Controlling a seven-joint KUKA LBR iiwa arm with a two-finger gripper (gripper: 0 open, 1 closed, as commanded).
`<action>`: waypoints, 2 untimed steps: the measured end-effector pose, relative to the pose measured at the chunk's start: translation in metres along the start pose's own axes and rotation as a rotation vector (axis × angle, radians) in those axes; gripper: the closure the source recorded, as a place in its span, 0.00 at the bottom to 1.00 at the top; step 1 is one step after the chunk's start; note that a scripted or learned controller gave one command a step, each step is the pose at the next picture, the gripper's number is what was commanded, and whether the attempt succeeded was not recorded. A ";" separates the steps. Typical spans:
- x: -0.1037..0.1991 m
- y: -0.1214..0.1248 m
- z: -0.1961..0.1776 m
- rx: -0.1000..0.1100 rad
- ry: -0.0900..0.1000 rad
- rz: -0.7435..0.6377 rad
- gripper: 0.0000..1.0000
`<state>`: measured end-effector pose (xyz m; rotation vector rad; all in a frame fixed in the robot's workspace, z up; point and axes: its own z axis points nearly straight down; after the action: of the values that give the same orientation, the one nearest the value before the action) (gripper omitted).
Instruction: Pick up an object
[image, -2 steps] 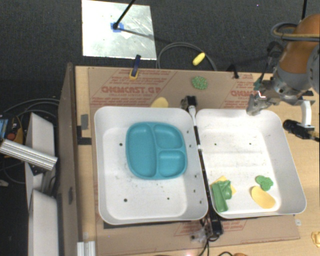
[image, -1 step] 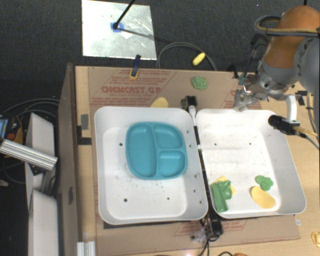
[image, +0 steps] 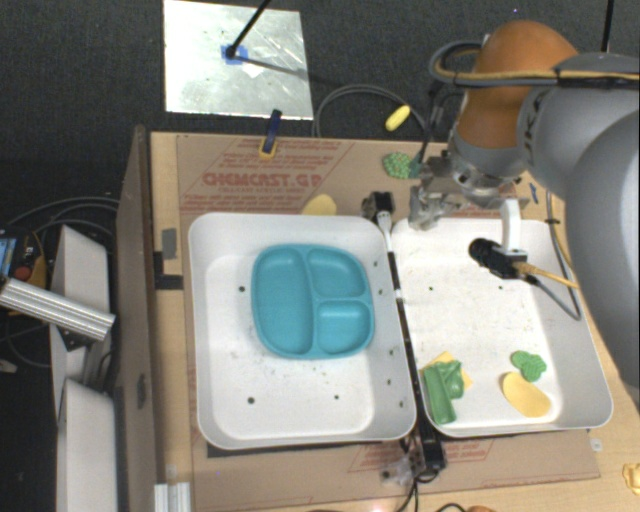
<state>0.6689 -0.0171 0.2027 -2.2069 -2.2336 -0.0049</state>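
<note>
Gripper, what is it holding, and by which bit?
Nothing, as far as shows: the gripper hangs above the right bin at its far rim.

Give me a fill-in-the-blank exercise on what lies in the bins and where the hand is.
1. The blue divided plastic plate lies in the shallow white bin on the view's ___.
2. That plate has ___ compartments.
3. In the other white bin, a flat yellow oval piece lies next to a small ___ leafy piece.
4. The robot's hand hangs near the ___ bin's far corner.
Missing words: left; three; green; right.
</note>
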 end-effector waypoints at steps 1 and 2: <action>-0.044 0.000 -0.065 -0.008 -0.006 0.013 1.00; -0.089 -0.002 -0.045 -0.001 -0.006 0.015 1.00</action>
<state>0.6684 -0.1058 0.2477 -2.2268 -2.2202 0.0003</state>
